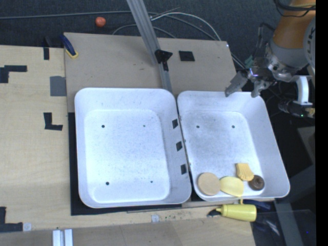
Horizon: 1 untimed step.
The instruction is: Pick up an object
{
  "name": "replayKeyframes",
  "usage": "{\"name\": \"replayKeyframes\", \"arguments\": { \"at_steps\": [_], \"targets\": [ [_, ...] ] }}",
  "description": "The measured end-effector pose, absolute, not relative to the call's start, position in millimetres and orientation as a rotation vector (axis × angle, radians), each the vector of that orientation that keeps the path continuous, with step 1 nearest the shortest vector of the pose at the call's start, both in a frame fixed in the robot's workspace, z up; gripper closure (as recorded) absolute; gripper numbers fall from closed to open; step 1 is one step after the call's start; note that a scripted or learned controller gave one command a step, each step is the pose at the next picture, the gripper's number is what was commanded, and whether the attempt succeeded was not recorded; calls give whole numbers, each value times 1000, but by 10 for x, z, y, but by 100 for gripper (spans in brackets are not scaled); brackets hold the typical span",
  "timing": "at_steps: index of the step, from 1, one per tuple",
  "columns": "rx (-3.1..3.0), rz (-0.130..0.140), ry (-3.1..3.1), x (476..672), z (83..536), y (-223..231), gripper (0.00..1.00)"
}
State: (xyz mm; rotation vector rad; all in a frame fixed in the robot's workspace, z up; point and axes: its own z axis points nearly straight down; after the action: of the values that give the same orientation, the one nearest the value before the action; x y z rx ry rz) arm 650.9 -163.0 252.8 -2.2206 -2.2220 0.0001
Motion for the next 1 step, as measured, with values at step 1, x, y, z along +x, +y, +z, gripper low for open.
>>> {"name": "replayKeyframes", "arguments": {
  "at_steps": [1],
  "targets": [
    [-2220,-2,-2224,6150,2698,-1373,0]
  ]
}}
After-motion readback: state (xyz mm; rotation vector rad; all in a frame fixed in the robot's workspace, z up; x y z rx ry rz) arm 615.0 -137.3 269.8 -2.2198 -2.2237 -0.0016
